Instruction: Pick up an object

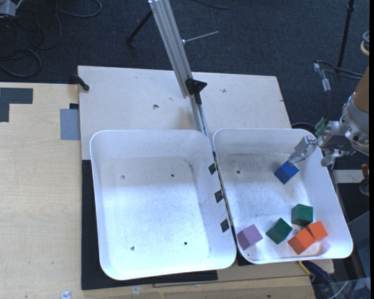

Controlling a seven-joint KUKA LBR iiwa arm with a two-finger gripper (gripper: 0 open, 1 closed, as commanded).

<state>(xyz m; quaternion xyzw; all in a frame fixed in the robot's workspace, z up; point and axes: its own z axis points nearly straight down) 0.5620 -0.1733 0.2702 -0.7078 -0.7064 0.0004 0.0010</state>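
The right bin [262, 133] holds several small cubes. A blue cube [287, 172] lies near its far right wall. Along the near side lie a dark green cube [302, 214], a green cube [278, 231], a purple cube [250, 236] and two orange cubes [308, 236] touching each other. My gripper [311, 159] hangs at the bin's right rim and looks open. Its left finger [304, 148] slants down to the blue cube's top corner, and its other finger stands well to the right. The blue cube is beside that fingertip, not between the fingers.
The left bin [143, 134] sits beside the right one, sharing a divider with black clips [219, 195]. A slanted aluminium post [174, 48] rises behind the bins. Floor cables and a stand lie beyond the bench.
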